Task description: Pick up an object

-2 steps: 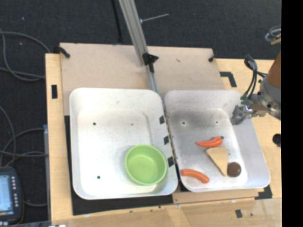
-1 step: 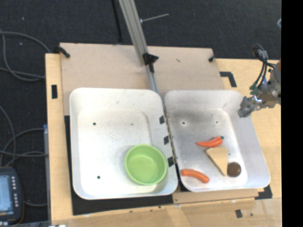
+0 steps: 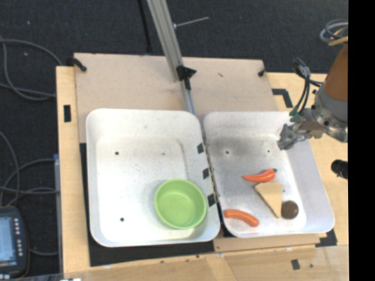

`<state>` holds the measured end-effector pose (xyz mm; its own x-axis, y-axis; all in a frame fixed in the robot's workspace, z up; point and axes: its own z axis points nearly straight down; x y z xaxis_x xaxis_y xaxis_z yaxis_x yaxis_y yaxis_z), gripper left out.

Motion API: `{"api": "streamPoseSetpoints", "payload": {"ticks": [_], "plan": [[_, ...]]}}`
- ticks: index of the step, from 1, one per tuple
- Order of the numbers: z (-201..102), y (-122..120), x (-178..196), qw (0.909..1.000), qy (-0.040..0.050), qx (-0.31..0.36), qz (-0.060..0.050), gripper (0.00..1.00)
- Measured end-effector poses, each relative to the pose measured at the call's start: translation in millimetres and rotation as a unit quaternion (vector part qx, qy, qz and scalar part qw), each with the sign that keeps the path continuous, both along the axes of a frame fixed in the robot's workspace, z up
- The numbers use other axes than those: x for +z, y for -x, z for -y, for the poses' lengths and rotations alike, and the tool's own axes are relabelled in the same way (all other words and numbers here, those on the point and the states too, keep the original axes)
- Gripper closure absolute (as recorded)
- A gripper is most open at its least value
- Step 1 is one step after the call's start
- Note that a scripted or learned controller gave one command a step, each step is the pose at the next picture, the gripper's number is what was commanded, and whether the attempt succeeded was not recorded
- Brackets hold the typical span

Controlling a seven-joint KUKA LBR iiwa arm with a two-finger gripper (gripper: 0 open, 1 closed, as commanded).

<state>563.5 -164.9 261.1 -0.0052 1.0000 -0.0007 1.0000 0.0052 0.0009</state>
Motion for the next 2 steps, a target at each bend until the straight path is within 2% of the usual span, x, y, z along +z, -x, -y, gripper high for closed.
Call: {"api": "streamPoseSetpoints", "payload": {"ticks": [1, 2], "plan": [[-57, 7, -8, 1.0000, -0.0006, 0.001, 0.000, 1.00], [-112, 8, 0, 1.0000, -0.0014, 0.002, 0.001, 1.00]]}}
